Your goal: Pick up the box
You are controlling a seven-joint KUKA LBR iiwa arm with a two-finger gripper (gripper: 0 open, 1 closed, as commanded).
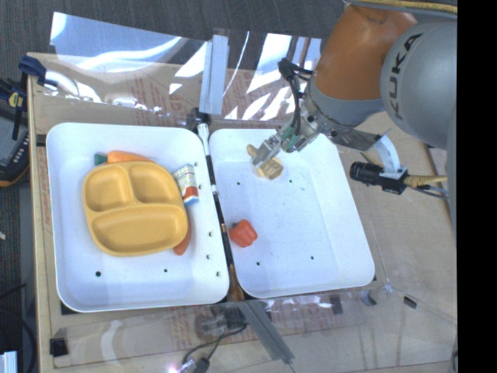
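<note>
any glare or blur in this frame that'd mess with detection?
Camera view: strong glare on the clear panel behind the bins; bins evenly lit, soft shadows; gripper small and slightly soft over the right bin; yellow tray sharp.

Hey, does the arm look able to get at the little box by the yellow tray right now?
Probably yes. The box lies in the left bin beside the yellow tray, its top uncovered, though wedged against the tray. The tool hangs over the right bin.

Right bin [342, 239] mostly bare, orange pepper [243, 233] near left wall, tan item [269, 167] up top
</note>
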